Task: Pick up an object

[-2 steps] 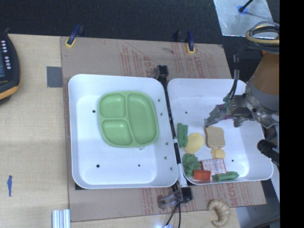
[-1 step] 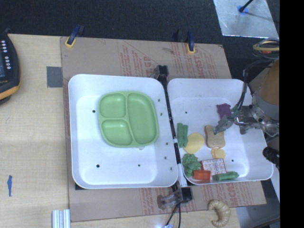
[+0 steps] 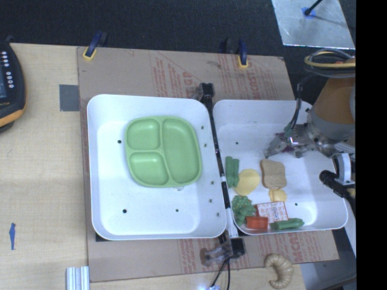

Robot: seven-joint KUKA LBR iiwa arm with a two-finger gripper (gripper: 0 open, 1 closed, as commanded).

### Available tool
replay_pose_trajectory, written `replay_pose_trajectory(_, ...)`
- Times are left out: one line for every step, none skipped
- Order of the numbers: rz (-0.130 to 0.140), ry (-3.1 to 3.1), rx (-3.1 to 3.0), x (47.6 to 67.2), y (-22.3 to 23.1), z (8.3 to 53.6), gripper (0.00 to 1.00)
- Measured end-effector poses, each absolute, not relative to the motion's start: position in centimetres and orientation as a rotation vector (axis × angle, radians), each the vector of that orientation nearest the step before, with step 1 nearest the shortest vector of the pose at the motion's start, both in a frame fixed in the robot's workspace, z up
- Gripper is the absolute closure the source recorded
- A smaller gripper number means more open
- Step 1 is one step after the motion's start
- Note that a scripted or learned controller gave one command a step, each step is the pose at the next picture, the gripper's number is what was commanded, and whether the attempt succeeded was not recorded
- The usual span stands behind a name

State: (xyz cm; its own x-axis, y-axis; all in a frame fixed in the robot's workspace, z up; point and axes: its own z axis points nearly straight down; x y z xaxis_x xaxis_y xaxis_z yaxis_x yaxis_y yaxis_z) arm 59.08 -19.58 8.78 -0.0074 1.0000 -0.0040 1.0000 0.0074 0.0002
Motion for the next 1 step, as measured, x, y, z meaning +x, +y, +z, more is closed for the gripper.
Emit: replay_pose_trajectory(0.002, 2.225, 2.21, 65.2, -21.17, 9.32, 0.0)
